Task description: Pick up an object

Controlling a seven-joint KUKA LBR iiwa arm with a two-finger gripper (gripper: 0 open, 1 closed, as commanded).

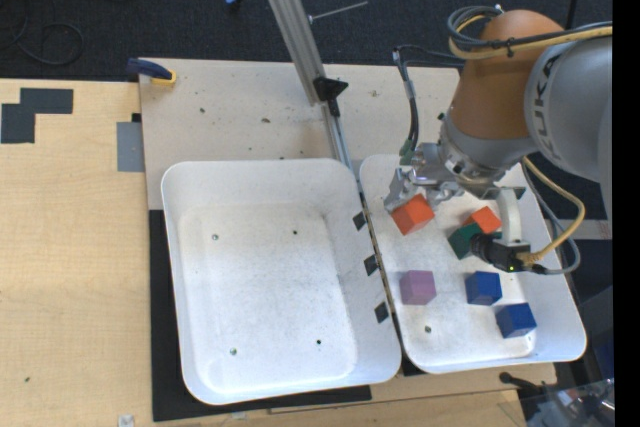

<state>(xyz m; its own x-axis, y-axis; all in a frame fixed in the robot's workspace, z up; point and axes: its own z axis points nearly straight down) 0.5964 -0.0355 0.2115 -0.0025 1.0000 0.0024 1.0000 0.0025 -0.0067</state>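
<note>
A pale wooden table [70, 245] carries two shallow white bins side by side. The left bin [265, 280] is the larger in view. The right bin [560, 335] holds several small blocks. A grey arm [575, 105] with an orange band [500, 75] reaches in from the right, over the right bin's far end. Its pincer [408, 200] is clenched on an orange block [412, 213], which sits between the fingers near the bin's left rim. A second orange block [486, 218] lies further right, touching a dark green block [464, 239]. Nearer the front lie a purple block [417, 287], a blue block [483, 288] and another blue block [516, 319] by the front right corner.
</note>
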